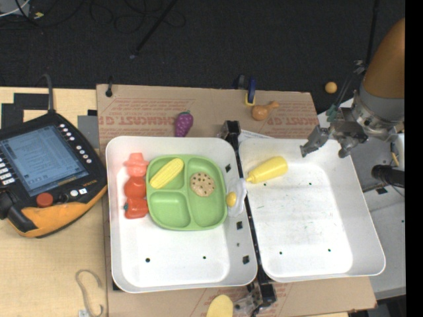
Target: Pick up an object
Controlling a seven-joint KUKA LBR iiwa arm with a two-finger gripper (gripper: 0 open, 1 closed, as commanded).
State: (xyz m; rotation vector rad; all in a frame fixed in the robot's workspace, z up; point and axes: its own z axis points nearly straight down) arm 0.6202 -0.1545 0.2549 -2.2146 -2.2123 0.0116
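A yellow squeeze bottle [267,170] lies on its side at the far left corner of the right bin [317,243]. In the left bin [172,263] a green divided plate [188,193] carries a yellow corn cob [165,172] and a cookie [202,184]. A red and pink bottle-shaped toy [135,187] lies beside the plate's left edge. A small yellow piece [231,199] sits at the plate's right edge. My gripper [328,142] hangs open above the right bin's far right edge, its two fingers spread apart with nothing between them.
A purple toy [183,123] and an orange pear-shaped toy [262,110] lie on the cardboard behind the bins. A yellow object [220,306] rests in front of the bins. A teach pendant [46,170] sits at the left of the bench.
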